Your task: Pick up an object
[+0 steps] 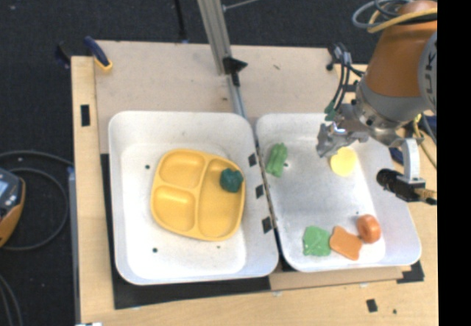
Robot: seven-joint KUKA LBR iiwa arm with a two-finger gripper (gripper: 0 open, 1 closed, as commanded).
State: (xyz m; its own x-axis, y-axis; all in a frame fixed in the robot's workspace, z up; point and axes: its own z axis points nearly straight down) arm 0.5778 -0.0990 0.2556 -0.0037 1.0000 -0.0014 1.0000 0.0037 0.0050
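Yellow round piece sits in your right bin just below the pincer; can't tell its state from here.

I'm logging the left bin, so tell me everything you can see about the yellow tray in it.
The yellow tray is a rounded, glossy, plastic-looking plate, split by raised ridges into three compartments. It lies flat, right way up, on the floor of the left bin, turned slightly askew. A small dark green object rests in its upper right compartment near the rim. Nothing else touches it.
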